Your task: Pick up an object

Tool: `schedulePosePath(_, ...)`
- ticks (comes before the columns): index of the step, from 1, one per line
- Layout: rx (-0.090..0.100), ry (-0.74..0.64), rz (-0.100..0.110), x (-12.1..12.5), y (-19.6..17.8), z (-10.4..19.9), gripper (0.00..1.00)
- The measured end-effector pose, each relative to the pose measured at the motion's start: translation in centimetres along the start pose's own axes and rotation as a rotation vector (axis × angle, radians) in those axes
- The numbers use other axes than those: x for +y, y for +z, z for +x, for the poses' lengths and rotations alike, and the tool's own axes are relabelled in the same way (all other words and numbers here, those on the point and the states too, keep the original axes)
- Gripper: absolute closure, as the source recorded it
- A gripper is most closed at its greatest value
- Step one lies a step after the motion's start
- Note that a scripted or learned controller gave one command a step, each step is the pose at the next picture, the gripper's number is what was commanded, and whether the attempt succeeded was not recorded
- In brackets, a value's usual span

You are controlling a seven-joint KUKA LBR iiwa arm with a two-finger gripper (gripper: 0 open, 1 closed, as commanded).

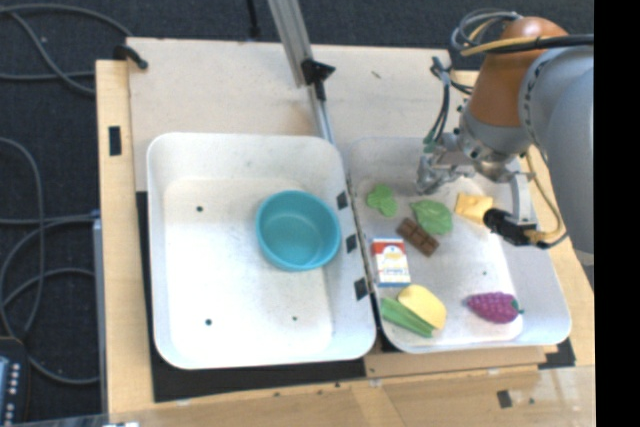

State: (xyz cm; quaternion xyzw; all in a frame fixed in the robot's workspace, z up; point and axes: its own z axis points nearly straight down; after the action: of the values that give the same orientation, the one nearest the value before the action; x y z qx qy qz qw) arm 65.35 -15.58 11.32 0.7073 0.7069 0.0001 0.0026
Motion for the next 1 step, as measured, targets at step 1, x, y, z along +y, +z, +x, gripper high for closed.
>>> schedulePosePath(1, 0.003, 0.000, -0.002, -0.09, -4.48, -0.38, 1.00)
